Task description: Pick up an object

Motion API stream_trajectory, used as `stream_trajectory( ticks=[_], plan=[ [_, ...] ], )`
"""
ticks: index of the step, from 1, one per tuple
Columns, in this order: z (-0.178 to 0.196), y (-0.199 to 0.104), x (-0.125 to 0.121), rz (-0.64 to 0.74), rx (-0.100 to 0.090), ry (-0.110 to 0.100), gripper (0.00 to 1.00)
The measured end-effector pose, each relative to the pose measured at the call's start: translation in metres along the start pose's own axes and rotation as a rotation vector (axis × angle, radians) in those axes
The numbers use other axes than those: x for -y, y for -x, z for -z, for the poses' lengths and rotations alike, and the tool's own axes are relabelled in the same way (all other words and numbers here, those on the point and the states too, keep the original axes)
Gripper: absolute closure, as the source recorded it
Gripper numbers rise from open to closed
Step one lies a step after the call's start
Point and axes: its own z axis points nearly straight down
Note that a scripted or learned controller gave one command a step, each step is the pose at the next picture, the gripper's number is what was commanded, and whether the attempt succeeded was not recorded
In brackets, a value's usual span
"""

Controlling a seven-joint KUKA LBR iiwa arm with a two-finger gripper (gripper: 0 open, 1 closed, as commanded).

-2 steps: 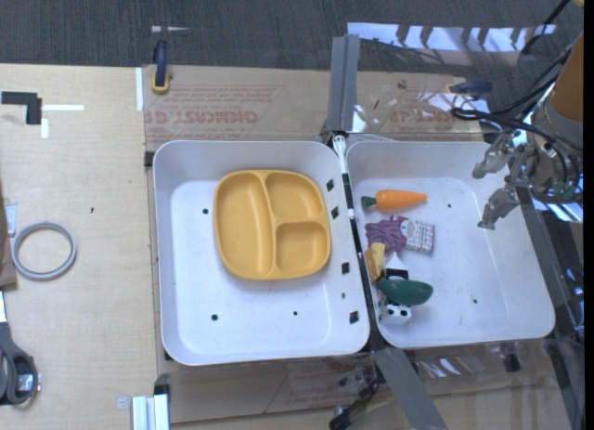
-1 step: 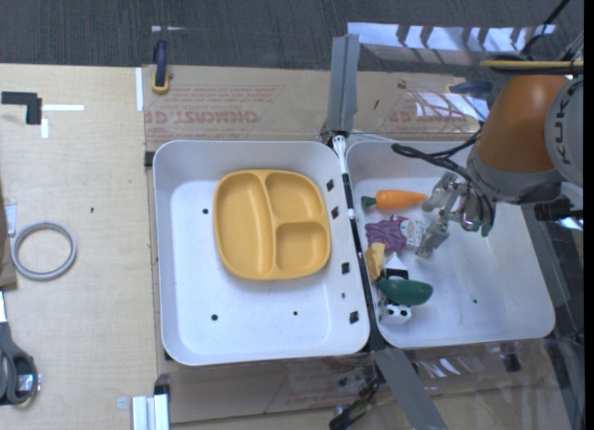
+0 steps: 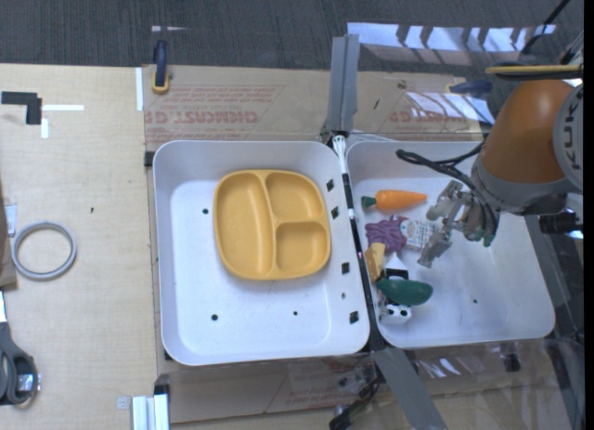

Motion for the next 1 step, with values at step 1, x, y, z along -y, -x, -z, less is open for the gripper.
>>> stream_trajectory(
  ticks=[1],
  plan=[
    [-0.0072,0.0616,-0.0096,-0.318,0.003,0.0,0.0]
  ],
)
